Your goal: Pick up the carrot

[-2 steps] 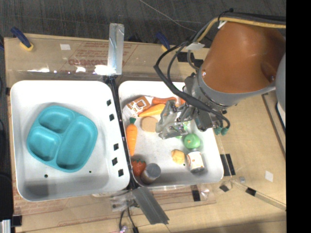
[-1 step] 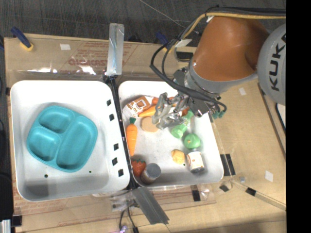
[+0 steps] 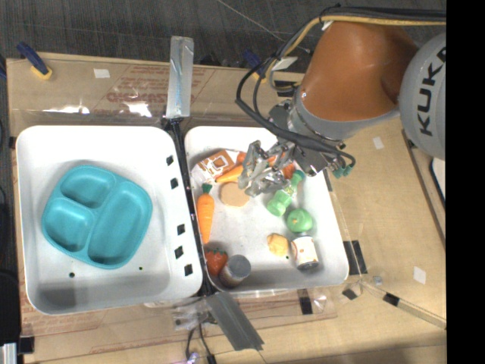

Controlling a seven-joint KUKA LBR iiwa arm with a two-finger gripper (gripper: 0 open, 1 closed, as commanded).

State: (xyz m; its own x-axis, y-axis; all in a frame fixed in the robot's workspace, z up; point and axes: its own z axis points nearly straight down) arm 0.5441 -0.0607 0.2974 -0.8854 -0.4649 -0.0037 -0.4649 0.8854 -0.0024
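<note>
Over the right bin point(image 3: 337, 226), the claw point(image 3: 261, 171) hangs among toys, its opening impossible to judge, carrot point(image 3: 205, 212) apart.

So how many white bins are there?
2. The left bin holds a blue divided plate. The right bin holds the carrot and other toy food, with the gripper over it.

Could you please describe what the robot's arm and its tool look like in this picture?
The arm is grey with black KUKA lettering and a broad orange band above the wrist. Black cables loop beside the wrist. The tool is bare silvery metal with two fingers.
</note>
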